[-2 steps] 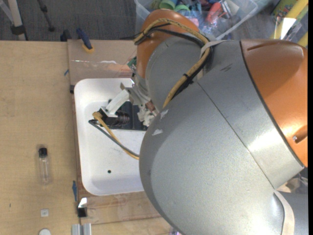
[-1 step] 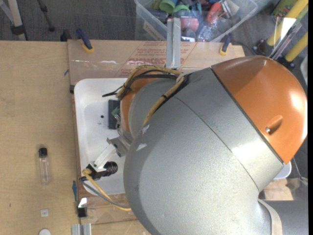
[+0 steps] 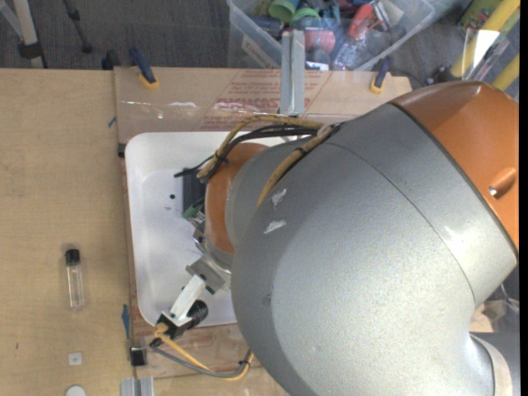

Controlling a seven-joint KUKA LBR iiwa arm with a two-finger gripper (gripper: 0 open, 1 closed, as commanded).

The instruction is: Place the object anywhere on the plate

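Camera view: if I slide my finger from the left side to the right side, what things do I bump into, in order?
Small clear glass vial with a black cap lying on the wooden bench → shallow white plastic bin → big grey robot arm with its orange band.

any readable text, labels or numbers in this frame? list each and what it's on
None can be read.
Red print on the clear plastic sheet behind the white bin: several lines, too blurred to read.
Small tag on the bench near the glass vial: too small to tell.
Items in the clear storage tub: any labels are unreadable.
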